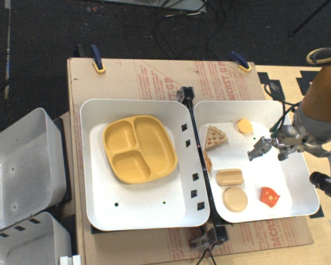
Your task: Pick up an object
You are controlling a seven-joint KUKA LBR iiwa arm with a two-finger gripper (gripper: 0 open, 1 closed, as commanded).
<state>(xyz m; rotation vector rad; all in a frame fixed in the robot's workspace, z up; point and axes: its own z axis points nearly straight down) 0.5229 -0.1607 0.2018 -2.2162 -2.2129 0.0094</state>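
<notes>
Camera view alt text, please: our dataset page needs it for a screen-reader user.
A grey robot arm with its gripper reaches from the right over the right bin, which holds a waffle wedge, yellow piece, tan block, tan disc and red piece. The left bin holds a yellow divided plate.

arm in from the right, orange band above the wrist, wrist angled down and left. gripper [271, 148] hanging low, fingers [258, 149] spread apart, nothing between them.
</notes>
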